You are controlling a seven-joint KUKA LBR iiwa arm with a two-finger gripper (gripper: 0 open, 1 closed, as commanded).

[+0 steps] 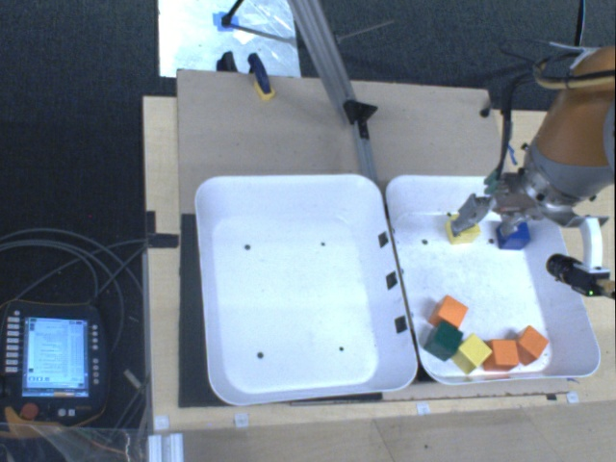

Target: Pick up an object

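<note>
I am reaching into the right bin (577, 354), and my end effector (489, 213) is hanging low over its far part. My fingers are looking spread: one finger (469, 214) is coming down onto the yellow block (463, 231), and the other side is standing near the blue block (513, 235). Nothing is sitting between the fingers, so I am not holding anything now.

I am taking the yellow block as my thing. It is lying at the far-left part of the right bin, close to the wall that this bin shares with the left bin (221, 200). The blue block is just beside it, on the side away from that wall.

I am judging the block to be small, light and stiff, maybe wood or foam, with flat faces. It should not break. The faces may be a little smooth, so I am wanting to close on two opposite flat sides, in the middle of them, not on the corners. The finger that is touching its top could push it away.

The other blocks, the orange block (449, 311) and its neighbours, are lying at the near part of the right bin.
</note>
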